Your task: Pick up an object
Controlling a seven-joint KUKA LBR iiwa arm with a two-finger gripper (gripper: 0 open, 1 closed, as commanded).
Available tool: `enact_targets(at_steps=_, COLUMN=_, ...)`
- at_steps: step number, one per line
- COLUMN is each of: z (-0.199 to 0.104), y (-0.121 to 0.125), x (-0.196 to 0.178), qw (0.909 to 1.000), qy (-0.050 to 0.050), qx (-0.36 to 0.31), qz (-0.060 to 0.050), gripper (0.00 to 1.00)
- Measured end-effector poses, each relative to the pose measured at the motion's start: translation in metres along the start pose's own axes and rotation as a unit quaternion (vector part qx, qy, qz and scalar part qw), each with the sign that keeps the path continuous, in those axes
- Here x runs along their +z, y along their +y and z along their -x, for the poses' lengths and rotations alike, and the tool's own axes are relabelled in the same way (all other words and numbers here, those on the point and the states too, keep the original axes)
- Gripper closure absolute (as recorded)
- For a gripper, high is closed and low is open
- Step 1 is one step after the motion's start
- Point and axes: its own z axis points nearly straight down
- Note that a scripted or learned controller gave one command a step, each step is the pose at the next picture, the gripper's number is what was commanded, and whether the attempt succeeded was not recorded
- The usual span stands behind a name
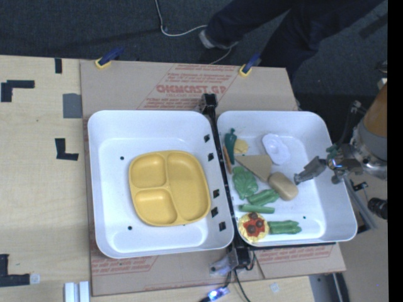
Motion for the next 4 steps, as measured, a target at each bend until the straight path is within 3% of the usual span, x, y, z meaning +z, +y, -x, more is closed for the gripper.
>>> enact_targets(at_steps=1, z=0.0, y=0.002, x=-0.004, qw=1.0, qy=-0.001, qx=-0.001, qz=0.004, gripper=0.0)
enact_targets(at_steps=3, z=-0.006, y=0.006, x=0.098, qw=1.0, qy=0.0, qx=-0.002, qz=0.001, gripper=0.0)
enact_targets(at_steps=4, z=-0.007, y=0.008, x=0.138, qw=1.0, qy=0.0, qx=-0.001, qz=0.006, gripper=0.0)
